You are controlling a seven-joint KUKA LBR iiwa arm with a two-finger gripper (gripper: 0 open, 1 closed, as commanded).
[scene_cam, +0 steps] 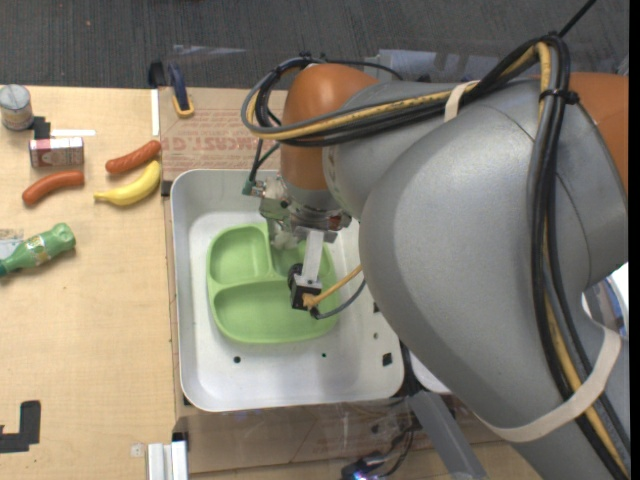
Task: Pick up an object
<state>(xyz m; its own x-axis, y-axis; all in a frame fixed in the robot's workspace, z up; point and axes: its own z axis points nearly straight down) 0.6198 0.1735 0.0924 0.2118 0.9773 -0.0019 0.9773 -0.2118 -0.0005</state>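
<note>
A light green divided plate (pixel 245 298) lies in the white bin (pixel 195 368), left of the bin's middle. My gripper (pixel 284 240) hangs from the orange-banded wrist right over the plate's far right rim, near the ridge between its compartments. The arm's big grey body covers the right part of the bin. I see nothing lifted off the plate or the bin floor.
On the wooden bench left of the bin lie a banana (pixel 133 188), two red sausages (pixel 133 156) (pixel 52 185), a green bottle (pixel 38 248), a small carton (pixel 55 151) and a can (pixel 14 106). A cardboard sheet (pixel 210 138) lies behind the bin.
</note>
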